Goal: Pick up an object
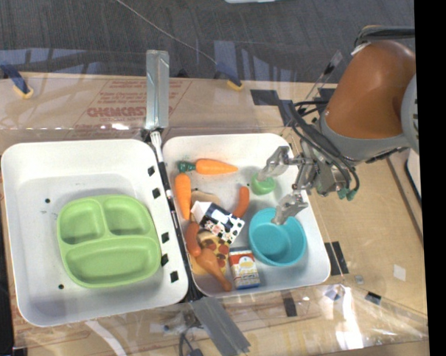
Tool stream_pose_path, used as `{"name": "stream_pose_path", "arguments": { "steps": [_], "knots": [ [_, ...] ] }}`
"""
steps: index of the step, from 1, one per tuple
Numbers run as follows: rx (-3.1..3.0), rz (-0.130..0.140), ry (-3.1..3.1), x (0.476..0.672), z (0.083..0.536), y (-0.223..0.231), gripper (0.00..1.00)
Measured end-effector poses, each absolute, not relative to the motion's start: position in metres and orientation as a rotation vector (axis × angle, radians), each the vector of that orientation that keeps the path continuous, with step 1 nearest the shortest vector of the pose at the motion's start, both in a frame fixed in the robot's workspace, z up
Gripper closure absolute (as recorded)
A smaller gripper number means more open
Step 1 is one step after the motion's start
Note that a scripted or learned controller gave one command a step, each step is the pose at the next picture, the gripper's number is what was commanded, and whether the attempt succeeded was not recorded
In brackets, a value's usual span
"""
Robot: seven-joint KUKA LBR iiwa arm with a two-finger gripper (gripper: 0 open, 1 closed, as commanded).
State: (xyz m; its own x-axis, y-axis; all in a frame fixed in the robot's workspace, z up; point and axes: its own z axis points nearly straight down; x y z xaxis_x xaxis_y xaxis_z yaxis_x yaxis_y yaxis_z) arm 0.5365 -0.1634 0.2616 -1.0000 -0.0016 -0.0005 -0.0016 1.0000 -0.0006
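Right bin [207, 148]: a carrot [216, 166] lies flat along the far side, a second carrot [182, 195] runs lengthwise by the left wall. A teal bowl [277, 240] sits upright near the right corner, a small green piece [263, 184] just beyond it. A black-and-white carton [223, 224] lies tilted mid-bin.

right bin [299, 144]: back strip free | front packed: bowl [277, 241], carrots [183, 194]
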Motion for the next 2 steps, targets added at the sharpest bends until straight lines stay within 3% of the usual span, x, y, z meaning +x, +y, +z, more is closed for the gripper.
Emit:
{"name": "stream_pose_path", "arguments": {
  "steps": [1, 2],
  "knots": [
    [0.326, -0.007, 3.105, 0.576, 0.102, -0.211, 0.0],
    [0.809, 0.002, 3.031, 0.605, 0.095, -0.16, 0.0]
  ]
}}
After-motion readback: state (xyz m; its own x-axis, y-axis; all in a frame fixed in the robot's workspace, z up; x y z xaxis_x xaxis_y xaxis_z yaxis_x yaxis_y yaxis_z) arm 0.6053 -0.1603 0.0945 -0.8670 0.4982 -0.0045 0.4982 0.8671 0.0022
